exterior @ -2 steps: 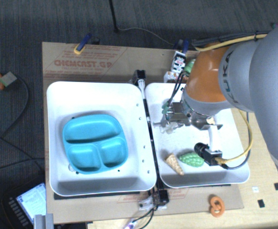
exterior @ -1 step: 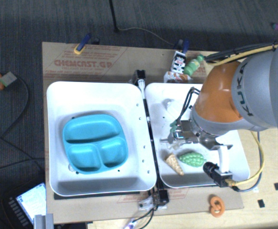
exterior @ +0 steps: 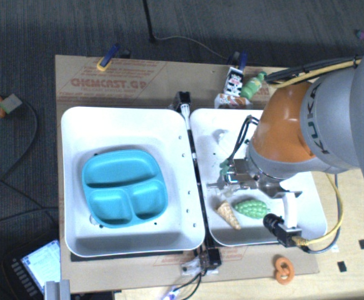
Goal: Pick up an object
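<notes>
The arm reaches in from the right and hangs low over the right bin (exterior: 213, 230), its orange band and grey wrist covering most of that bin's middle. The gripper (exterior: 231, 179) sits under the wrist, and I cannot tell from here whether it is spread or pressed together. Just near of it, on the bin floor, lie two small things side by side: a bumpy green toy (exterior: 251, 207), something like a plastic corn cob or pod, and a tan cone-shaped piece (exterior: 228, 214) touching or almost touching its left end. Neither is between anything; both rest free. The green one looks light, hard and a bit knobbly, so it should not slip much if taken across its short middle. The cone tapers, and I'd guess it would squirt out unless pinched near its wide end. The left bin (exterior: 75, 167) holds a blue divided tray (exterior: 124, 187), well apart from the arm
</notes>
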`<state>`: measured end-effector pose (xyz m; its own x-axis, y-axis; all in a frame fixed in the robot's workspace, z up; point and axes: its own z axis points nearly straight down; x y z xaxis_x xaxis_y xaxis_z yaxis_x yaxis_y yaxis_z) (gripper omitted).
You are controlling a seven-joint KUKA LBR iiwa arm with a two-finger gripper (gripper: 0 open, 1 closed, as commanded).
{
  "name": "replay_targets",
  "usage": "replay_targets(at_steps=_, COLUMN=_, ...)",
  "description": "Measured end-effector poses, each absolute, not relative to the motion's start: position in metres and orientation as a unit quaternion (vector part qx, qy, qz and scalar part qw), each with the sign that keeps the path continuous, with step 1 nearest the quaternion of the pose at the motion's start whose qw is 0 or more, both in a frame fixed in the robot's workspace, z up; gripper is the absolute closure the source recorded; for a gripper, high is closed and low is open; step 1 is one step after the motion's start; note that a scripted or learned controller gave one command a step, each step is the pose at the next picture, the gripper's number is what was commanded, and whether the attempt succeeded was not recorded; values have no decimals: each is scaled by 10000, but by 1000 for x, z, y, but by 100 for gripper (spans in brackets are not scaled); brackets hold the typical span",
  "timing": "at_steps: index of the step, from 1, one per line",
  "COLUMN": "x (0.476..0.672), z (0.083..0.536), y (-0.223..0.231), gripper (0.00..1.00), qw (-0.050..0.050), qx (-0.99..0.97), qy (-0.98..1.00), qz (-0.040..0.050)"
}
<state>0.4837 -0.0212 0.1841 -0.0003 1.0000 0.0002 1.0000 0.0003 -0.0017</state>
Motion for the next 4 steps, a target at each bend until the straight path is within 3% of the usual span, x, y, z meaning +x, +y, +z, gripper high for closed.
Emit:
replay_targets(at_steps=2, x=484, z=184, y=-13, gripper=100, qw=3, qx=-7071, qy=-7071, qz=3)
replay_targets(at_steps=3, x=484, z=184, y=20, gripper=100, qw=5, qx=-7066, qy=-7076, qz=5)
replay_targets(at_steps=4, x=483, z=184, y=-70, gripper=100, qw=-2, qx=-7078, qy=-7064, qz=12)
